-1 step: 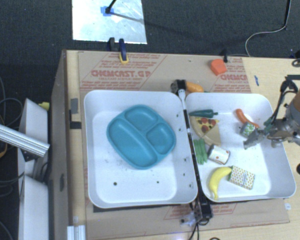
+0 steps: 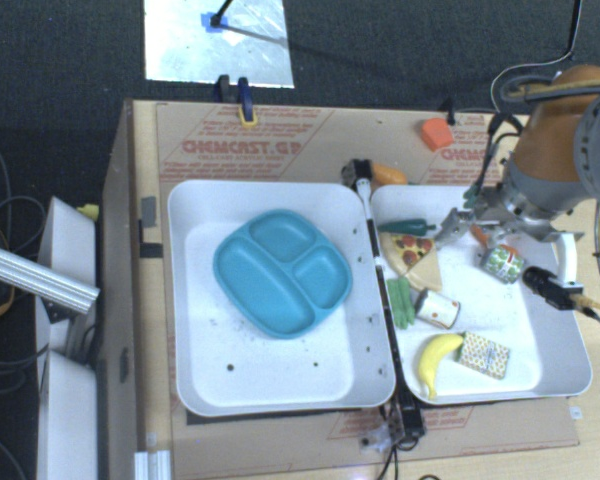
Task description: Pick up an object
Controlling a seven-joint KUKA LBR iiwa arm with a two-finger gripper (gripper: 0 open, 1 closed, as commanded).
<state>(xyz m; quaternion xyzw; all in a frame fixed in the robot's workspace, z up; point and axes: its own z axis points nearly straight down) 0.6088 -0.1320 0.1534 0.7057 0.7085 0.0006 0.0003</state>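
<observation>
The right bin [image 2: 560, 363] holds several objects. A pizza slice toy [image 2: 414, 254] lies at its upper left, with a green-handled tool [image 2: 410, 226] just above it. A green can [image 2: 502, 263] lies on its side at the upper right. A banana [image 2: 435, 360] and a patterned flat box [image 2: 483, 355] sit near the front edge. Green pieces [image 2: 400, 301] and a small white cylinder [image 2: 439, 311] lie by the divider. My gripper [image 2: 464, 230] hangs over the bin's upper part, between the tool and the can, open with nothing between its fingers.
The left bin [image 2: 210, 368] bears a blue divided plate [image 2: 282, 271]. An orange block [image 2: 436, 134] and an orange toy [image 2: 388, 176] lie on the bench behind the bins. A black fitting with a cable [image 2: 545, 288] sticks out below the wrist, over the right bin.
</observation>
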